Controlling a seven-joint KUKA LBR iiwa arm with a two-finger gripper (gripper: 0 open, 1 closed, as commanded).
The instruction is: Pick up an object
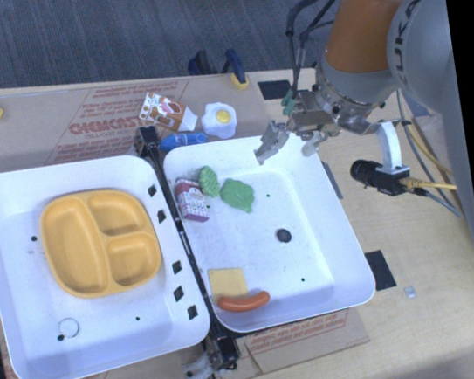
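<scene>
My gripper (287, 140) hovers with fingers spread and holding nothing over the right bin's (333, 214) far edge, green leafy toy (237, 194) just down-left.

red "chemcast" print on cardboard sheet (77, 120) under bins; smaller line unreadable.

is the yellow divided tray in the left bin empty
Empty. All three compartments of the yellow tray show bare yellow surface.
</scene>
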